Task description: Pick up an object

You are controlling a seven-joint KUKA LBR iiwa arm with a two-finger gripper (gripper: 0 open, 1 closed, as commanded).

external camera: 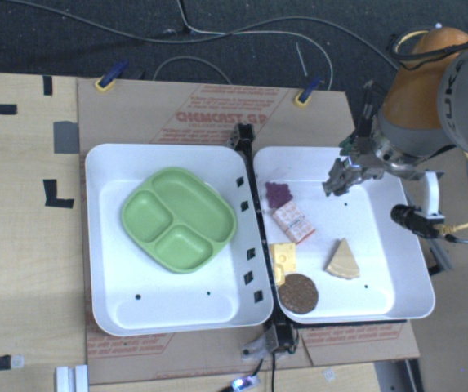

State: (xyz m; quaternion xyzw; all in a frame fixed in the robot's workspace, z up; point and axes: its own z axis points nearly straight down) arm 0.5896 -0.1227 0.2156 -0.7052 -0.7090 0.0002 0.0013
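In left bin (103,219), green divided plate (178,218)

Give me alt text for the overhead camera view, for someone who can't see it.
A grey and orange robot arm holds its tool above the right white bin, which contains purple grapes, a pink packet, a yellow cheese slice, a wedge and a brown cookie. The left white bin holds a green divided plate.
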